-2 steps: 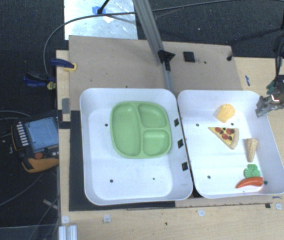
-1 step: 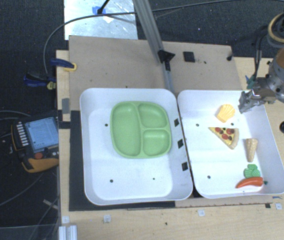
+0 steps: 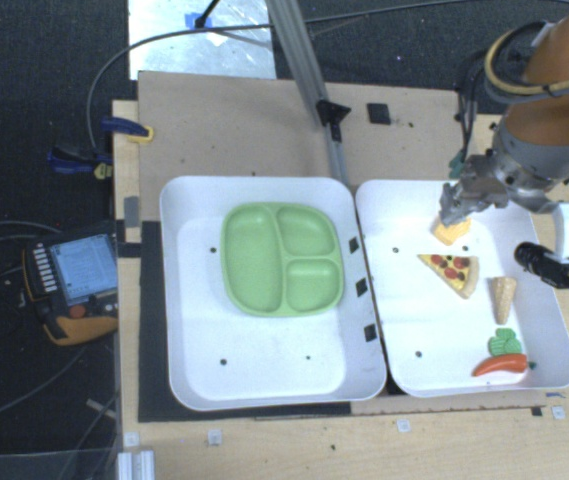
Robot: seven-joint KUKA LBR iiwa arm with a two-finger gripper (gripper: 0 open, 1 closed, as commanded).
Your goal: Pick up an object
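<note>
Cheese wedge [image 3: 453, 232] lies near the right bin's [image 3: 394, 268] far edge, directly under the pincer [image 3: 458, 208]; whether it is clenched or released I cannot tell. Risk: fingers pinching only a corner, so the wedge slips free on lifting.

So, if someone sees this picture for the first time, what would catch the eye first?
Probably the green divided plate, lying alone in the left bin. Next, the grey and orange arm reaching in from the right, its gripper low over a yellow cheese wedge at the back of the right bin. Nearer the front of that bin lie a pizza slice, an ice cream cone and a carrot.
</note>
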